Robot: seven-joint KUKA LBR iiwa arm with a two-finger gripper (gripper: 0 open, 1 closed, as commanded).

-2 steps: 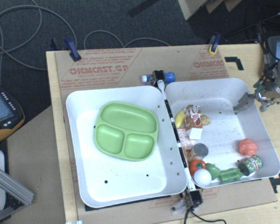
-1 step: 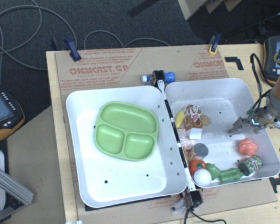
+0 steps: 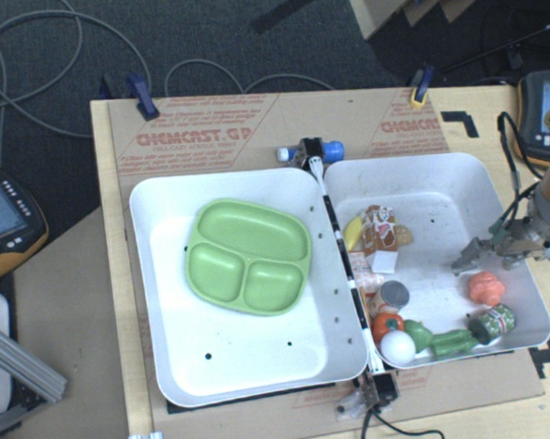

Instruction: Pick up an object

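Jaws [image 3: 467, 259] low over right bin [image 3: 441, 179], apart.

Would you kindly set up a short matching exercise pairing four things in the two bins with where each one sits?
Things:
1. green divided plate
2. orange-red ball
3. white ball
4. gripper

Places:
A. near corner of the right bin, next to the divider
B. centre of the left bin
C. over the right bin, just above the orange-red ball in the picture
D. right side of the right bin, beside a small green can

Pairs: 1-B, 2-D, 3-A, 4-C
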